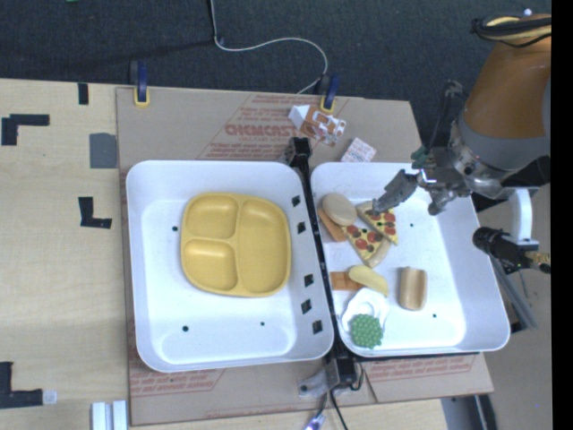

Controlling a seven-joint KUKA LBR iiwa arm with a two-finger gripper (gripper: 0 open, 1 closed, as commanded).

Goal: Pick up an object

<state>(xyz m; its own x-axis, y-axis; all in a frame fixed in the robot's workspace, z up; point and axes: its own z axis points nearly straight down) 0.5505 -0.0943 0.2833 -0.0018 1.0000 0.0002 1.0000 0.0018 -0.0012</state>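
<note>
**Inspector:** Bench surface carries 2 shallow white bins; the left bin (143, 267) holds a yellow 3-compartment plastic tray (236, 244). Where is the target?

**Assistant:** Toy food clusters in the right bin (466, 312). The dark 2-finger gripper (387, 200) hovers just over the triangular toy pizza slice (369, 237), probably its pick. Whether the claw is spread or closed: cannot tell.

The right bin (448, 325) is crowded along its left wall: a bun (338, 209), a pizza slice (372, 236), a banana (368, 279), a bread roll (412, 288) and green peas (365, 330) sit close together, leaving narrow gaps. Its right side lies bare. In the left bin (157, 330), a yellow divided plate (236, 244) takes the middle, with open floor along every wall.
</note>
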